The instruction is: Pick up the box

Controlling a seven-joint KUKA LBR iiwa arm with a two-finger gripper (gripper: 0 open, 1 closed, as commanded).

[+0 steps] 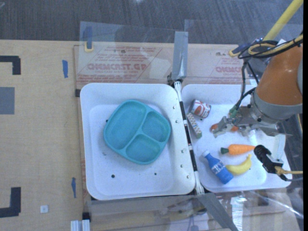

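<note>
- Hovering over the right bin (202, 179), the gripper (219, 127) is sitting low above the bin floor with nothing between its fingers, and they're looking spread apart.
- The box (194, 124) is lying flat along the right bin's left wall, just left of the gripper, apart from it.
- A small can (201, 109) is resting just above the box.
- Carrot (237, 149), banana (241, 166) and blue bottle (218, 167) are sitting nearer the front.
- A teal divided plate (137, 131) is lying in the left bin (94, 177).
</note>
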